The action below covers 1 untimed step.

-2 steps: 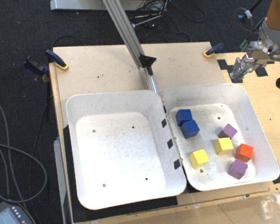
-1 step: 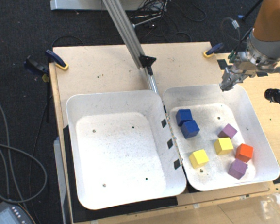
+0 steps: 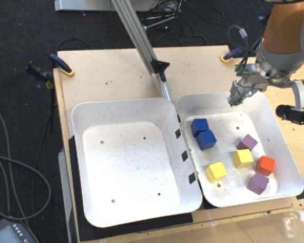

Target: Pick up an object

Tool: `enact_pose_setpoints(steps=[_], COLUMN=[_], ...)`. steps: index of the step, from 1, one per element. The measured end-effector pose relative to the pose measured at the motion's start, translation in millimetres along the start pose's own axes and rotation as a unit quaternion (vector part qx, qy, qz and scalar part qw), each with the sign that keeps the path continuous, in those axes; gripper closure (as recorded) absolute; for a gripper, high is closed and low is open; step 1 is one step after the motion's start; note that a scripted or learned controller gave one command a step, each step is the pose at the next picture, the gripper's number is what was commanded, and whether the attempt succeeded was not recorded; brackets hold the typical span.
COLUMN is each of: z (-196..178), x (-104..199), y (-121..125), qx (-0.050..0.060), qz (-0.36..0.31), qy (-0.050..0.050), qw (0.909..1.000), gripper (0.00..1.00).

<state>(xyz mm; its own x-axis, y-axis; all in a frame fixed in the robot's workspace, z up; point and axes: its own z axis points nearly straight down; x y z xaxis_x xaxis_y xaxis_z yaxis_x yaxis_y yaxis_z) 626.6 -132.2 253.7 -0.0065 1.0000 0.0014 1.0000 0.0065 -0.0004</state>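
The right bin (image 3: 222,106) holds several small blocks. Two blue blocks (image 3: 202,132) sit touching each other near its left wall. Further forward lie a yellow block (image 3: 216,171), a second yellow block (image 3: 243,158), a purple block (image 3: 247,143), an orange block (image 3: 266,164) and another purple block (image 3: 258,183). My gripper (image 3: 235,98) hangs over the bin's back rim, up and to the right of the blue blocks. Nothing shows between its fingers.
The left bin (image 3: 83,151) lies beside the right one. A slanted metal bar (image 3: 136,32) crosses the back of the bench down to the gap between the bins. Clamps (image 3: 62,65) sit at the bench's back corners.
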Motion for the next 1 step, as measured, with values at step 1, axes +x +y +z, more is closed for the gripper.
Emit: enact_pose_setpoints(steps=[1], z=[9.8], x=[45.6], y=[-10.4], qx=[0.001], qz=[0.0], qy=[0.0], qw=[1.0], gripper=[1.0])
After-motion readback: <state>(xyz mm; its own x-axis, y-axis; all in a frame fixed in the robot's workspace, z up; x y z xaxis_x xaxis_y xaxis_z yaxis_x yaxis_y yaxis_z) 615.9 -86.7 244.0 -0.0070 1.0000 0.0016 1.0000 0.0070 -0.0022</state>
